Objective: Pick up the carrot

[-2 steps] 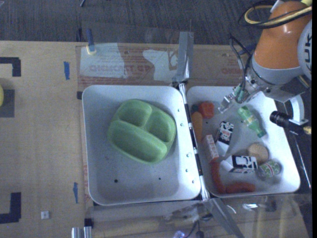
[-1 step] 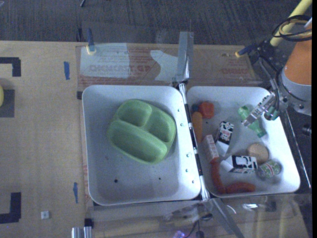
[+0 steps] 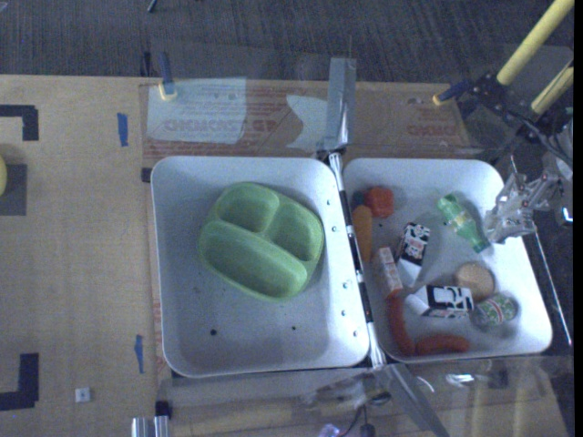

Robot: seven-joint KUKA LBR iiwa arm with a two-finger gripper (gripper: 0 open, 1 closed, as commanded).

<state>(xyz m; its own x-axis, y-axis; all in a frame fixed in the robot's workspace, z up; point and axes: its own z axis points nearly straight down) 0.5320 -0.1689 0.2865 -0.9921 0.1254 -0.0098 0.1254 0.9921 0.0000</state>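
- The carrot (image 3: 363, 228) lies in the right bin (image 3: 537, 317), tight against its left wall, long axis running along that wall, just below a red-orange toy (image 3: 380, 200).
- The gripper (image 3: 513, 213) hovers near the bin's right rim, well apart from the carrot, beside a green bottle (image 3: 463, 220); whether its fingers are wide or narrow cannot be told.
- A good approach would likely cross the bin leftward, staying above the milk carton (image 3: 414, 241).
- The fingers should straddle the carrot's short width; the wall leaves little room, so a wall-side finger may catch.
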